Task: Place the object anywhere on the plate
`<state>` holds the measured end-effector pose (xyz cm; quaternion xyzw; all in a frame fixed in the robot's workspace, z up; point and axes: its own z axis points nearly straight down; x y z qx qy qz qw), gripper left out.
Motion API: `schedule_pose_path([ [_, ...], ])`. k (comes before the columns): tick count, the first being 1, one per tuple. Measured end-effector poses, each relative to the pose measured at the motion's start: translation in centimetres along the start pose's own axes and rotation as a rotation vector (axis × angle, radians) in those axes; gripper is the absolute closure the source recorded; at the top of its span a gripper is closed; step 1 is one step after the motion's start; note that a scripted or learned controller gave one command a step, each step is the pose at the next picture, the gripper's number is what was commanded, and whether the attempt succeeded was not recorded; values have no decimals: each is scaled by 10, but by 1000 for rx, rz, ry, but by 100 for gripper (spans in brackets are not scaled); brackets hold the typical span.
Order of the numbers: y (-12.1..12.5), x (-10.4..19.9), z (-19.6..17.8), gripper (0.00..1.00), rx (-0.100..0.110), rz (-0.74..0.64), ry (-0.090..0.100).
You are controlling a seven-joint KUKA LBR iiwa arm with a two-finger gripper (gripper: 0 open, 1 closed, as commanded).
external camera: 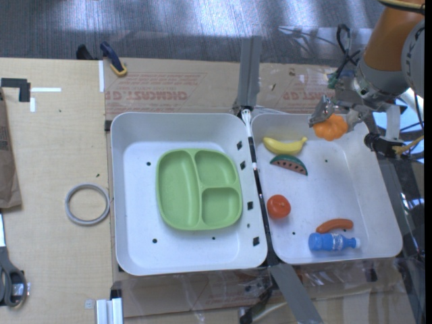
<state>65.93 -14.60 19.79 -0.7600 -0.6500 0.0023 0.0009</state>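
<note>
Orange fruit (331, 128), small, rounded and bright, sits clamped between the fingers of the gripper (329, 118) above the far corner of the right bin (378, 201). Pickup looks done (judging by the lifted position); the carry across and the release remain. Its target, the green divided plate (200, 189), lies in the left bin (128, 201), well apart from the fruit.
</note>
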Motion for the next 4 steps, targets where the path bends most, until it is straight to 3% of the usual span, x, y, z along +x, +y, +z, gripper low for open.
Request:
schedule_pose_path([
  [2,-66,125,9,100,0,-250,1],
  [3,-124,201,4,100,1,-472,0],
  [4,-124,200,4,0,0,-472,0],
])
